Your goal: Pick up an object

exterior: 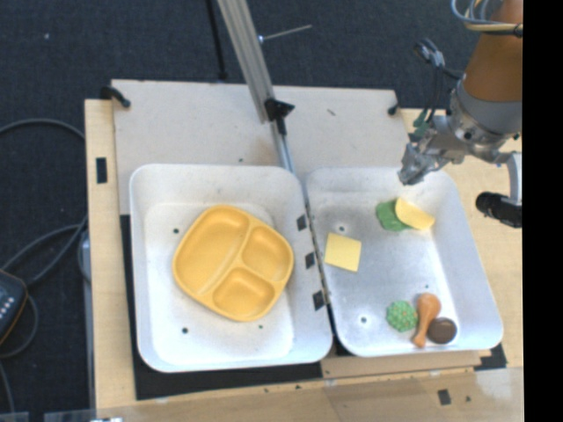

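The gripper is seen above the right bin's far edge; its opening cannot be told, nothing seen held. The yellow wedge lies just nearward, long axis slanting toward the bin's right edge.

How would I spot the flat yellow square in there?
Look at the right white bin. The flat yellow square lies alone near its left wall, beside the divide between bins. Unlike the yellow wedge under the claw, it is thin, square and touches nothing.
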